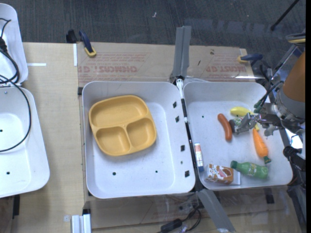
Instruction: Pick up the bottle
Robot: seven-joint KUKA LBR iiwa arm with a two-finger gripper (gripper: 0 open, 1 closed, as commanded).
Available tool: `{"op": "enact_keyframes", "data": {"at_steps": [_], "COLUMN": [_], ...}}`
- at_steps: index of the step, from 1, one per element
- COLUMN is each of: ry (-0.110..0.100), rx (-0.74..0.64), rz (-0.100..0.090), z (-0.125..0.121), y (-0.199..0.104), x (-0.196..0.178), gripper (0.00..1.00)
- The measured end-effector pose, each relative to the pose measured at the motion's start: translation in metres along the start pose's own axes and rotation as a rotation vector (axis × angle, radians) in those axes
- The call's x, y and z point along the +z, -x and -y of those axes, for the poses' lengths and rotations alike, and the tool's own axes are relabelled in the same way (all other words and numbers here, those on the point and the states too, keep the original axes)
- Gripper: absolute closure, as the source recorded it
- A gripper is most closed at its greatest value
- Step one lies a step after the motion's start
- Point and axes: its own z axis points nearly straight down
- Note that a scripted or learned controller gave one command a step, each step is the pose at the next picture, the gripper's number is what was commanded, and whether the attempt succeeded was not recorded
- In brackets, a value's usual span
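The bottle point(251, 170) is green with a pale label and lies on its side near the front edge of the right bin point(210, 100), cap pointing left. My gripper point(244, 124) hangs over the middle of that bin, well behind the bottle and apart from it. It sits between a red sausage point(225, 126) on its left and an orange carrot point(260, 143) on its right. The grey arm with its orange band point(294, 84) comes in from the right edge.
A yellow toy point(240, 111) lies just behind the gripper. A small brown carton point(221, 174) sits left of the bottle, and a thin tube point(198, 155) lies along the bin's left wall. The left bin point(97, 176) holds a yellow divided plate point(122, 124).
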Motion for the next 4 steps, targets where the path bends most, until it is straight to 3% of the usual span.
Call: {"op": "enact_keyframes", "data": {"at_steps": [1, 2, 3, 4], "ry": [0.001, 0.002, 0.020, 0.001], "rx": [-0.166, -0.034, 0.361, 0.197], "rz": [-0.001, 0.001, -0.001, 0.002], "z": [0.040, 0.004, -0.003, -0.057], "y": [-0.041, 0.026, 0.044, 0.047], "x": [0.115, 0.051, 0.103, -0.081], "gripper": [0.00, 0.00, 0.00, 0.00]}}
